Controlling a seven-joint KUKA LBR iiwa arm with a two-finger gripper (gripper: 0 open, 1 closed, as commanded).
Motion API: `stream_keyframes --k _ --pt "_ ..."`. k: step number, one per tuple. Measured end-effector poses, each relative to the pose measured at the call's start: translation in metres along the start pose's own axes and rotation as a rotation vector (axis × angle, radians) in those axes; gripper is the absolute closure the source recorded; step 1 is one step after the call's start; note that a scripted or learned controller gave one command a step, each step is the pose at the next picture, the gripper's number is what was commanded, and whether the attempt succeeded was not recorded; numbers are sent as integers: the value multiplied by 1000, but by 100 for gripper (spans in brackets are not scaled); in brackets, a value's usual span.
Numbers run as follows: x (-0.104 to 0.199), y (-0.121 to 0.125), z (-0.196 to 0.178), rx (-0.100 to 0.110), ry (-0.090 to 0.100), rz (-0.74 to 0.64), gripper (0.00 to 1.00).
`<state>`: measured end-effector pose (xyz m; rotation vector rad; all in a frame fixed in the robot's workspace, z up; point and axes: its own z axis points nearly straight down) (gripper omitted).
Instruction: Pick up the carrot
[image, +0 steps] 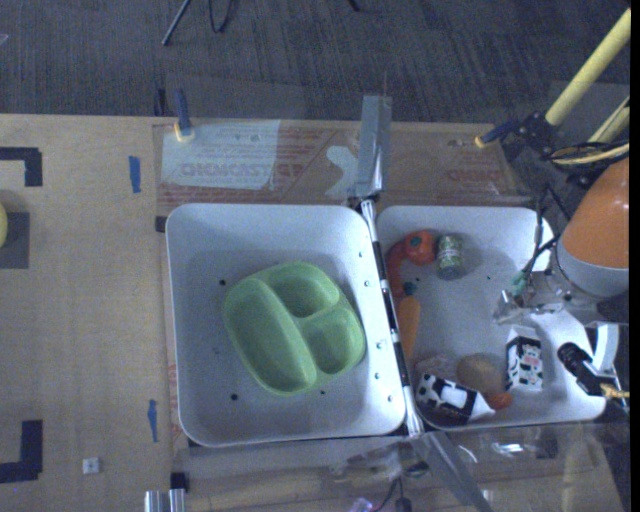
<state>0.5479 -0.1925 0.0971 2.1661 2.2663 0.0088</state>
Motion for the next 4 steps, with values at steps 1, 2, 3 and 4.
stream_keyframes --k 1,2,3,4 --pt "77 -10 -88 8 0 226 100" --pt "169 -26 -124 10 1 205 100" --pt "130 -63 -87 13 0 267 100" --pt "155 -58 -88 11 3 -228 100"
